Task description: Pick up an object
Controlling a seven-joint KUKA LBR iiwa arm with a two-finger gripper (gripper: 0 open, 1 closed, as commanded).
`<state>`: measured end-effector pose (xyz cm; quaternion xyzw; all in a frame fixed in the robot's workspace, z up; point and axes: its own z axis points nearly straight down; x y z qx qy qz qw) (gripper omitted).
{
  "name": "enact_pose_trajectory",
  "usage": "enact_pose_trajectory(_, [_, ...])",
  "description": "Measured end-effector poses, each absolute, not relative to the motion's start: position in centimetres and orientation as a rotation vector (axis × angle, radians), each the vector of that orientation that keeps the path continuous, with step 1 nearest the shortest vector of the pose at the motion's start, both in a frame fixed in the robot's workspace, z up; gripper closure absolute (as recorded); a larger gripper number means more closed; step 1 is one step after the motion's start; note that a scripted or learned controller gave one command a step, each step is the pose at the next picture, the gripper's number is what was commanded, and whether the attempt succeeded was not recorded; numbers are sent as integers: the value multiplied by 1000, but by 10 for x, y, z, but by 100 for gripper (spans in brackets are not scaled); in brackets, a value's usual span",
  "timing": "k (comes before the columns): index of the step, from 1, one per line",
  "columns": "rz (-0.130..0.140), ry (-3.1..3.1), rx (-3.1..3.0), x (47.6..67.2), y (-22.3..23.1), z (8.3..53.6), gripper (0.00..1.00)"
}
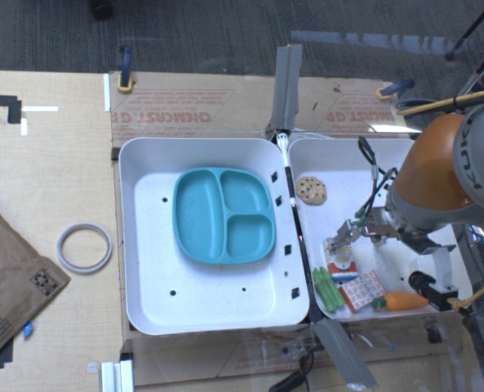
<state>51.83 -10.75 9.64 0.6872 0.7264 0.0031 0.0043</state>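
Observation:
My gripper (pixel 339 242) hangs low in the right bin (pixel 348 158), just above a small orange and white packet (pixel 340 267). A round cookie (pixel 311 189) lies at the bin's back left. Near the front sit a green pea pod (pixel 326 289), a red patterned card (pixel 361 290) and an orange carrot (pixel 403 302). Nothing shows between the fingers.
The left bin (pixel 144 243) holds a teal divided plate (pixel 224 215). A roll of tape (pixel 85 247) and a cardboard box (pixel 9 280) lie on the bench to the left. The arm's orange band (pixel 441 166) covers the right bin's right side.

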Motion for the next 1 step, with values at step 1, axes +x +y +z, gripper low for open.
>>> enact_pose_trajectory(1, [11, 2171, 2260, 481, -95, 96, 0])
